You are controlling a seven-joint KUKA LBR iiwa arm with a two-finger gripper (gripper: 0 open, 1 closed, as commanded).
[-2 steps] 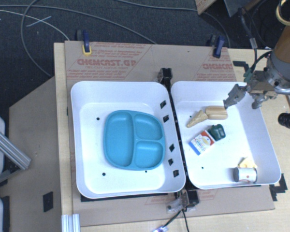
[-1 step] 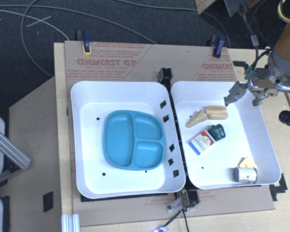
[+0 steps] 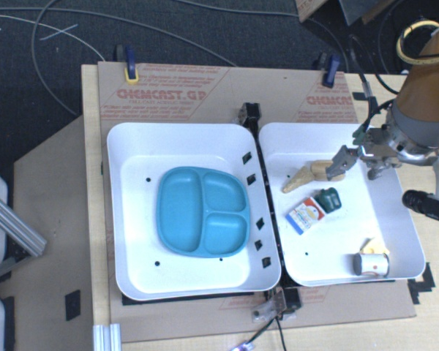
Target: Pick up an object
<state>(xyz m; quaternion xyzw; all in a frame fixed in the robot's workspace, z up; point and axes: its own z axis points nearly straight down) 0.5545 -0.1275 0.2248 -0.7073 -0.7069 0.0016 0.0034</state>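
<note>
Down at the front of the right bin sits a small cylinder. Up from it, my hand is right on the tan wedge, can't tell if the grip's wide or narrow. Wedge lies flat, long axis slanted, tip aimed at the blue plate, so I'm probably going for that one.

A robotics lab: clamped board bench, two white bins, loose floor cables.

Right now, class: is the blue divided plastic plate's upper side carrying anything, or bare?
Bare. The blue divided plastic plate lies flat in the left white bin, all three compartments showing plain blue.
</note>
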